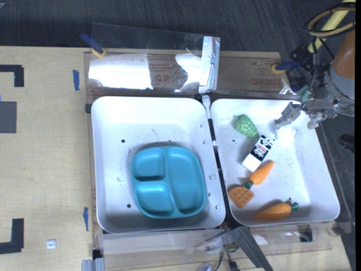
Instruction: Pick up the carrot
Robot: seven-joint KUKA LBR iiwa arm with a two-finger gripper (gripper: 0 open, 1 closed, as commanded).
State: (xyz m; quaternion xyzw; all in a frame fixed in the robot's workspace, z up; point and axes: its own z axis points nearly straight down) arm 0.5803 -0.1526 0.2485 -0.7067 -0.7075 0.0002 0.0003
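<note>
The carrot (274, 210) lay at about five o'clock in the right bin (321, 168), near a waffle (241, 196). The pincer (289, 116) hung at one o'clock, well apart; its spread I couldn't tell.

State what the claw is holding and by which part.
Nothing. The claw hangs over the right bin's upper corner, apart from both carrots.

Bright, even overhead light; strong glare on the clear panel (152, 66) (slightly soft focus throughout).
</note>
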